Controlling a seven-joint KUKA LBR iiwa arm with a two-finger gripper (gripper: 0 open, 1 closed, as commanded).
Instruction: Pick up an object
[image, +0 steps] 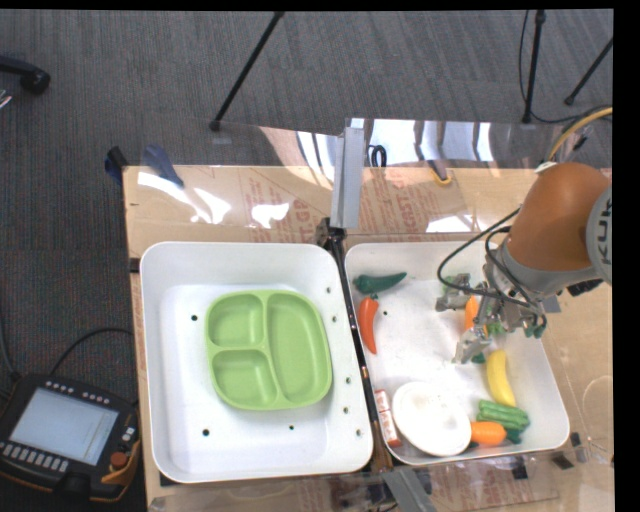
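My gripper (478, 338) hangs low over the right bin (415, 350), near its right side, under the orange wrist band. A small orange object (472, 310) lies right against the gripper's left side; whether it is held is unclear. A yellow banana (499, 376) lies just below the gripper, with a bit of green at its upper end. A dark green pepper (380, 283) and an orange-red chili (369, 323) lie at the bin's left side. A white round plate (431, 418), a green vegetable (503, 413) and an orange carrot (488, 433) sit along the front.
The left bin (180, 400) holds a green divided plate (268, 348). A small red and white item (384, 408) lies by the wall between the bins. A clear panel (420, 150) stands behind the bins. A teach pendant (65, 430) lies on the floor at left.
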